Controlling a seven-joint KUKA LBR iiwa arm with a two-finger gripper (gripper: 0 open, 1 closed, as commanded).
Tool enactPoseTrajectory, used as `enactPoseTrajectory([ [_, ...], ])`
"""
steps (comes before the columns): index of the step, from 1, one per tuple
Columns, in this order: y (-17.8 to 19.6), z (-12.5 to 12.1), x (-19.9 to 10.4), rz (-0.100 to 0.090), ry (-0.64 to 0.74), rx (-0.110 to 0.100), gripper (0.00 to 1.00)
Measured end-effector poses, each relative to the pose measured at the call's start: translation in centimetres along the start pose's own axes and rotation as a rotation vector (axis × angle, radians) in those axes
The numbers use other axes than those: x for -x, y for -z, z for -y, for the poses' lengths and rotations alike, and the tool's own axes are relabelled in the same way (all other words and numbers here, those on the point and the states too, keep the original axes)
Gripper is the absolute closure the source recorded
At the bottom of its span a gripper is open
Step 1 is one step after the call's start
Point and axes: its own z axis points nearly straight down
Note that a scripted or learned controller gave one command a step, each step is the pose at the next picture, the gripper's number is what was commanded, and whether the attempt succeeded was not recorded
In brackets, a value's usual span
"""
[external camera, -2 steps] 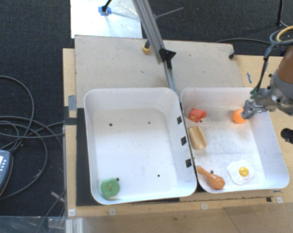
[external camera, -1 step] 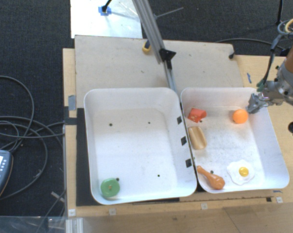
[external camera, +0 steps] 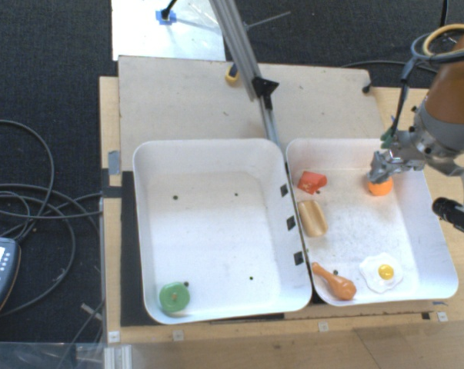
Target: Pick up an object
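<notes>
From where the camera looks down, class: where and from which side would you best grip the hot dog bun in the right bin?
Grip the hot dog bun across its narrow width at mid-length, coming straight down from above. It lies flat, its long axis running up and down the view. It sits close to the divider wall, so the inner finger has little room.

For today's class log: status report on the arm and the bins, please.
Gripper down on the orange piece, right bin. Grasp unconfirmed. Red piece and bread roll lie apart, not in the way.

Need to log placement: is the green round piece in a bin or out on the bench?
In: the green round piece lies in the left bin.
</notes>
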Motion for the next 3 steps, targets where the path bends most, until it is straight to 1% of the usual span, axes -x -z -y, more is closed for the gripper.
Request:
enactPoseTrajectory([
  [2, 0.3, 2.5, -12.4, -0.001, 0.001, -0.002, 1.00],
  [3, -1.4, 3.7, -17.3, 0.000, 0.000, -0.003, 1.00],
])
